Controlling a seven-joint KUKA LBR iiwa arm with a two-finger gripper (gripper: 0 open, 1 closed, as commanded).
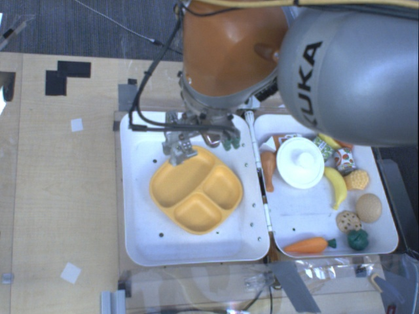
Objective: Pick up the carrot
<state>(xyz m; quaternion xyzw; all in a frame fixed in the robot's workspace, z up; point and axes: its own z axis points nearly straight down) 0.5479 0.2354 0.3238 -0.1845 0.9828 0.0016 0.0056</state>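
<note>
You have 2 white bins on the bench (59, 195). The left bin (141, 237) holds a yellow divided plate (196, 190) with 3 compartments. The end effector (196, 139) hangs over that plate's upper edge; you cannot tell how its jaws stand. The carrot (306, 245) lies at the right bin's (294, 218) front edge, just beside a green broccoli (357, 239). That bin also holds a white cup (300, 162), a banana (336, 186) and a cookie (348, 222).
</note>
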